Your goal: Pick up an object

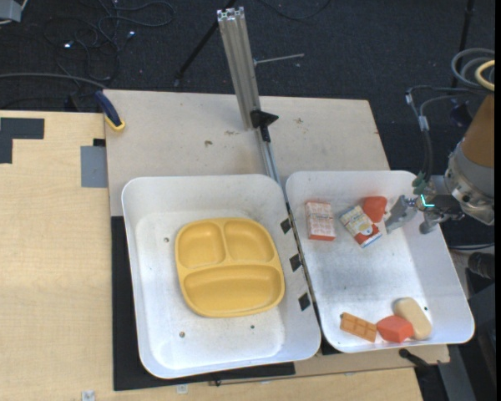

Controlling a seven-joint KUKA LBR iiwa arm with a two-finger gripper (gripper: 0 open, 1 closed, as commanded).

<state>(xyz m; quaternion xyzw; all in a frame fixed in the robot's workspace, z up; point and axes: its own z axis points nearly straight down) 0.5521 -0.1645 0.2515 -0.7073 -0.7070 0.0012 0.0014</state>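
**Gripper open over the right bin, holding nothing**

Camera view: The gripper (414, 212) hangs at the right bin's (363, 286) upper right side, fingers (398, 214) spread apart with nothing between them. Just left of the fingers sits a red piece (374, 207), touching a small carton (360, 225) tilted below it. Further left lies a red-and-white box (321, 220). Well below the fingers, near the bin's lower right corner, a tan roll (413, 317) leans against a red block (394, 329), with an orange wafer (358, 327) just beside them. Far left of the fingers, the left bin (150, 307) bears a yellow tray (229, 266) with three compartments.
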